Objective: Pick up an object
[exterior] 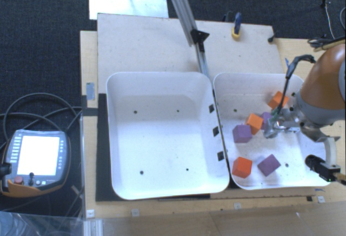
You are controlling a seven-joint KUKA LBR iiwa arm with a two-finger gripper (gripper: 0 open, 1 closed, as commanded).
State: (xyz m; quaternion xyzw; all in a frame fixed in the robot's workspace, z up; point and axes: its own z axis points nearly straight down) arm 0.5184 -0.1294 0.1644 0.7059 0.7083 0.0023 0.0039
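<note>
Five blocks in right bin (pixel 238 89), close together; end effector (pixel 272 127) low among them for picking, state impossible to tell.

1. A pale wooden bench (pixel 162 40) carries two shallow white bins side by side
2. The left bin (pixel 116 121) sits beside the right bin (pixel 224 89), their inner walls touching
3. A yellow clamp (pixel 236 31) grips the bench's far edge

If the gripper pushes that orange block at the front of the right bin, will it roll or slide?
The orange block looks cube-shaped with flat faces, so it would likely slide rather than roll. It seems rigid and probably light. The bin floor looks smooth, so it may skid toward the purple block.
</note>
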